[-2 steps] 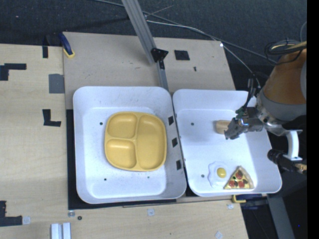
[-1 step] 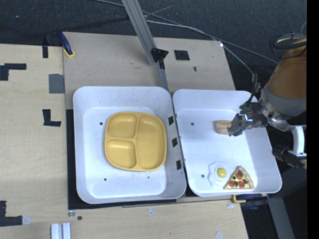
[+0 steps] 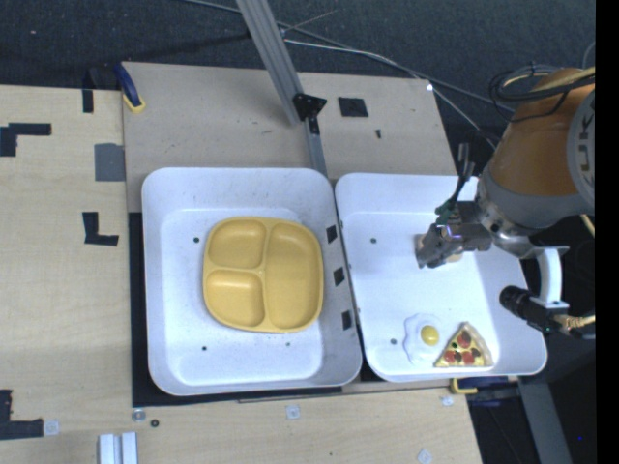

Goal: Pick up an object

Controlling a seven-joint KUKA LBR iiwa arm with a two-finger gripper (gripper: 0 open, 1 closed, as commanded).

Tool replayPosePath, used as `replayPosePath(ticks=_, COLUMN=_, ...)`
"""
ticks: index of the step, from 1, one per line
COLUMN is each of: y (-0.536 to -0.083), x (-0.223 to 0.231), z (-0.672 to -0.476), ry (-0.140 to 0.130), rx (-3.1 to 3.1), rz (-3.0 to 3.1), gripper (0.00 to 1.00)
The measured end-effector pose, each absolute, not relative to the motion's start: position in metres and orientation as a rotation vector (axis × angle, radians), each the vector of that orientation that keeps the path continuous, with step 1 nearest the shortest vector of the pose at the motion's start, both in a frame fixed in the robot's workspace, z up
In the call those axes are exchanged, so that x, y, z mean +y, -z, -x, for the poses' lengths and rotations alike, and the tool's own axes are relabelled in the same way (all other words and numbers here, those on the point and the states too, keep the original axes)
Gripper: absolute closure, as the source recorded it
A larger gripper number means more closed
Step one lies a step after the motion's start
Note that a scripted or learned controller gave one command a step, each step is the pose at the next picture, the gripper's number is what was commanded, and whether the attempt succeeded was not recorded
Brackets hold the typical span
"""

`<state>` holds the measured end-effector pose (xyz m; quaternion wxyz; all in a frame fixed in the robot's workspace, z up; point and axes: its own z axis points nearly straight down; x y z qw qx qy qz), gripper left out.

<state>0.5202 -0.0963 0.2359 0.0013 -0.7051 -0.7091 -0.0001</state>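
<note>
We see the toy pizza slice and fried egg lying side by side at the right bin's front edge. The gripper hangs over the bin's middle; we cannot tell how its jaws stand. The yellow divided plate fills the left bin. Both toys lie flat, so we judge the jaws may skid off.

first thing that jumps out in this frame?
The yellow divided plate in the middle of the left bin grabs the eye first. Next, the grey and orange arm reaching in from the right, its gripper over the upper part of the right bin. Near that bin's front edge lie a toy fried egg and a toy pizza slice, side by side.
</note>
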Motion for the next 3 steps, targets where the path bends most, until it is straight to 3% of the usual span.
replayPosePath(ticks=3, y=-0.223, x=0.07, z=-0.491, ry=-0.002, rx=-2.228, rz=2.211, gripper=1.0)
